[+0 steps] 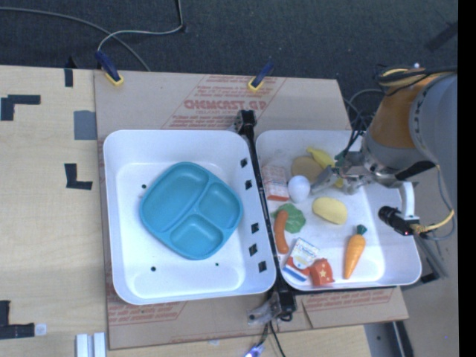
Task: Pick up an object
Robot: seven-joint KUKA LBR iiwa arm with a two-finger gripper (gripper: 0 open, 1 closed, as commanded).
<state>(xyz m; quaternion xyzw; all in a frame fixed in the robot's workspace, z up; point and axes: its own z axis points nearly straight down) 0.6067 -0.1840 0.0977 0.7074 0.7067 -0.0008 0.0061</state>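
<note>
My gripper (pixel 336 181) hangs low over the back middle of the right bin (pixel 401 274), open, with nothing between its fingers. Just below it lies a yellow lemon-like piece (pixel 330 210). A white egg (pixel 298 187) sits to its left, and a tan piece (pixel 305 165) and a small banana (pixel 321 156) lie behind it. A carrot (pixel 355 250) rests toward the bin's front right. A green-topped orange vegetable (pixel 285 223), a white packet (pixel 303 253) and a red piece (pixel 322 272) lie at the front left.
The left bin (pixel 119 199) holds a blue divided plate (pixel 191 209). A small printed packet (pixel 274 182) lies against the wall between the bins. The arm's grey and orange body (pixel 409 121) overhangs the right bin's far right side.
</note>
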